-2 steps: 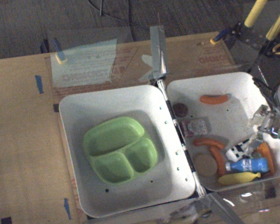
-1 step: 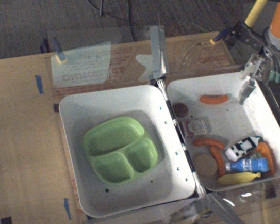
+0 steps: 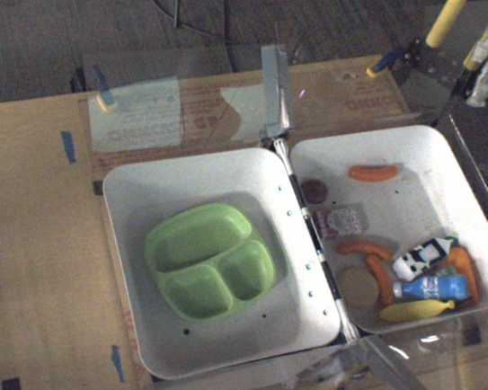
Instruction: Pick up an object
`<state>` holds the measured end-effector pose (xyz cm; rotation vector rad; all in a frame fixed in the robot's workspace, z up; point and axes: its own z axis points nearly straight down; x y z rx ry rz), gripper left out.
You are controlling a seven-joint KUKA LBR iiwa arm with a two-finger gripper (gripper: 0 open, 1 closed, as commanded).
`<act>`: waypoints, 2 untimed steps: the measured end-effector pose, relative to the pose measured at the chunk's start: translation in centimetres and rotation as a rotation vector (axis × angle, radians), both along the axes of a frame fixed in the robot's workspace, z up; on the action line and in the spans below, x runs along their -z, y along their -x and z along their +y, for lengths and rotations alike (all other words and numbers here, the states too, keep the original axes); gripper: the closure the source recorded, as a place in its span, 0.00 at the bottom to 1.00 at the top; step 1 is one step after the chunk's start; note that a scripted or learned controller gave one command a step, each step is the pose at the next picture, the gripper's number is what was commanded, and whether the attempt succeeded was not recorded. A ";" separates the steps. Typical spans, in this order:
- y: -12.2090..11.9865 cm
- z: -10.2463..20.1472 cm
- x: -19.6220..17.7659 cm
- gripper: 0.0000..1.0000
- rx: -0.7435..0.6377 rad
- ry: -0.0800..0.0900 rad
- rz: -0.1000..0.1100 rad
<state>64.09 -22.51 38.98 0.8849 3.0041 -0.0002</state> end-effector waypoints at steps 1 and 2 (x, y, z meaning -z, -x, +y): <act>5.9 0.4 20.3 0.00 0.176 -0.003 0.005; 0.8 0.4 30.2 0.00 -0.257 0.001 0.000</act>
